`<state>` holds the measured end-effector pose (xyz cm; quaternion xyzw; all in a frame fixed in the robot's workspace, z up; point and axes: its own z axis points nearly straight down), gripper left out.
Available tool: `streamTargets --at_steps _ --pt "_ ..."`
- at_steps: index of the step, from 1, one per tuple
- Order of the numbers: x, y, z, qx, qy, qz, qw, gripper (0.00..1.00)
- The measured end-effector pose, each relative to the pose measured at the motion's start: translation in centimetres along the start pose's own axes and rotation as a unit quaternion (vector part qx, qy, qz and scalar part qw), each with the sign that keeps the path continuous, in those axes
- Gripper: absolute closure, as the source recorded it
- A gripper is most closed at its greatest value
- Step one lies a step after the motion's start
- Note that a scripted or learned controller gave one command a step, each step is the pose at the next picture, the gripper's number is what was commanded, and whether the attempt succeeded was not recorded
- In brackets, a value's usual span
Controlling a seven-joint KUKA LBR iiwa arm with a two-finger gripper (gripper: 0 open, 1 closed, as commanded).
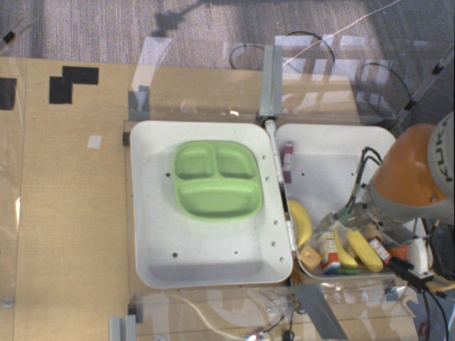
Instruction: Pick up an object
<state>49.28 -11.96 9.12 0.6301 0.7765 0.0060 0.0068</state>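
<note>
The right bin (323,165) holds a pile of small objects in its near corner. In that pile are a yellow banana (302,222), a small white bottle with a red label (328,250), two yellow toy pieces (364,251) and a red item (398,251). A maroon tube (288,160) lies along the bin's left wall. My gripper (341,220) hangs low over the pile, just right of the banana, below the orange band (411,170) of the arm.
The left bin (153,212) bears a green divided plate (217,179) in its middle. A metal divider (270,84) runs between the bins at the back. Black cables (366,165) trail beside the wrist. Bare white floor fills the right bin's far half.
</note>
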Motion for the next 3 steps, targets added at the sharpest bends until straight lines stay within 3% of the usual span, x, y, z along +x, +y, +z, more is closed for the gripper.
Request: streamTargets --at_steps 1,2,3 --pt "0.1 0.3 -1.2 -0.003 0.000 -0.001 1.0000 1.00" --pt "3.3 7.9 -9.3 0.006 0.001 -0.009 0.9999 1.00" --pt "4.2 12.1 -11.9 0.006 0.000 0.094 0.9955 1.00"
